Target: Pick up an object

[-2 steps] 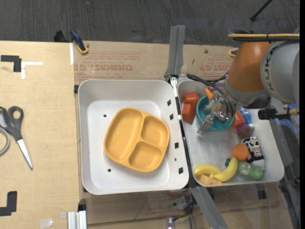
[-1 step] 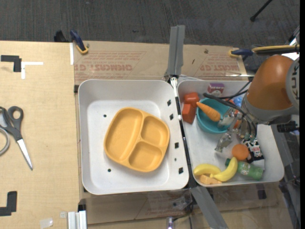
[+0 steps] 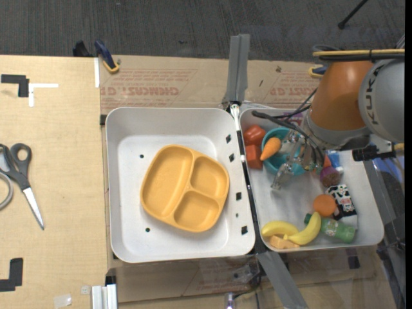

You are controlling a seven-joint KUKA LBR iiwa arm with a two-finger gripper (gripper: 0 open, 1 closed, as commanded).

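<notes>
In the right bin (image 3: 367, 237) lie several small objects. An orange carrot (image 3: 270, 147) rests in a teal bowl (image 3: 275, 161) at the bin's back left, beside a red block (image 3: 253, 135). A yellow banana (image 3: 301, 232), an orange ball (image 3: 324, 205), a black-and-white piece (image 3: 342, 198), a purple piece (image 3: 330, 174) and a green piece (image 3: 341, 232) lie further forward. My gripper (image 3: 288, 172) hangs low over the bin's middle, right beside the teal bowl's near rim. I see nothing clearly held in it.
The left bin (image 3: 122, 192) holds a yellow divided plate (image 3: 185, 188). Scissors (image 3: 22, 179) lie on the bench at far left. The grey and orange arm (image 3: 351, 98) covers the right bin's back right corner. A grey divider (image 3: 237, 69) runs between the bins.
</notes>
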